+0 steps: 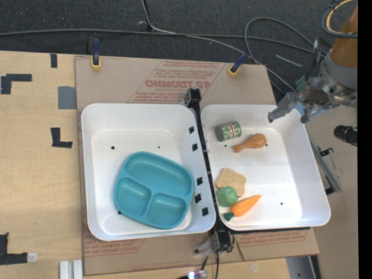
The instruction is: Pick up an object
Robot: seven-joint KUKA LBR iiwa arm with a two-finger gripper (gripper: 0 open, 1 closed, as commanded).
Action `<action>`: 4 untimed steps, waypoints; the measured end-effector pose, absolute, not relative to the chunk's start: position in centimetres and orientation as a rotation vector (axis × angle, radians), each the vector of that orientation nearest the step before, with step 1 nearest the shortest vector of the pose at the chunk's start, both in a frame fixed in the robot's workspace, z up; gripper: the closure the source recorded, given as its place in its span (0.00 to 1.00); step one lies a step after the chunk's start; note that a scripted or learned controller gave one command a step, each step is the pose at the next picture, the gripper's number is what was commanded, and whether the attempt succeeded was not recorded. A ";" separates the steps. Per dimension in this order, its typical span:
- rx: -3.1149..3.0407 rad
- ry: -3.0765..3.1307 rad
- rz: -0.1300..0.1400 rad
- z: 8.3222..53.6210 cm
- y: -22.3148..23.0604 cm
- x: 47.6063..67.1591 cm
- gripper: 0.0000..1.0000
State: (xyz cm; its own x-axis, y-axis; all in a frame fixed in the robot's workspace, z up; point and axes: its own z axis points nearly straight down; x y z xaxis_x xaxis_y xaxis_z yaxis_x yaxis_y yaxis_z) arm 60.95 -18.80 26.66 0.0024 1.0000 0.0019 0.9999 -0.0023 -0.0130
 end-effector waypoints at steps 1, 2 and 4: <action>-2.220 -2.222 0.002 27.4 -18.7 61.2 0.00; -2.218 -2.220 0.007 21.2 -19.0 61.7 0.00; -2.217 -2.223 0.005 10.4 -18.7 61.7 0.00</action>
State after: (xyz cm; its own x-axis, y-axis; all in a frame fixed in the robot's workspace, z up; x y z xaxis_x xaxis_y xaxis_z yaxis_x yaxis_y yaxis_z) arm 61.66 -18.65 10.41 -0.0023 1.0000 -0.0010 1.0000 0.0023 -0.0039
